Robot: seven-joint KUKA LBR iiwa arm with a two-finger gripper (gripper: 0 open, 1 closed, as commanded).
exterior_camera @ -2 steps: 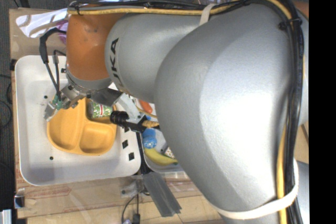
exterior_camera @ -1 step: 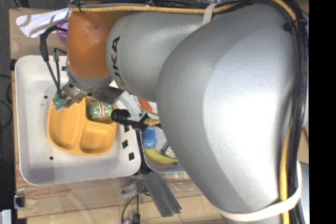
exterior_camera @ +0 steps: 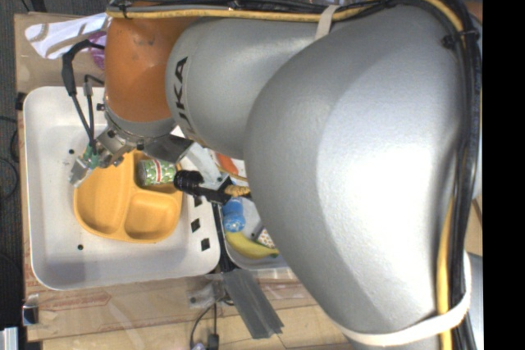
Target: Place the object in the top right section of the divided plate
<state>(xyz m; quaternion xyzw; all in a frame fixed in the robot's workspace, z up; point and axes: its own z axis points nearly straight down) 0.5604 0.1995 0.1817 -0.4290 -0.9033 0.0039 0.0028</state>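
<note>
The arm is covering most of the bench. Its gripper is hanging over the top left edge of the yellow plate, which is lying in the left bin. Whether the tool is grasping anything, I cannot tell.

A small green can is lying on its side just to the right of the gripper, in the upper right section of the plate. It seems light, stiff and smooth, so it may roll; taking it across the body would be safest.

Further right of the gripper, the second bin is holding a banana and a blue thing.
</note>
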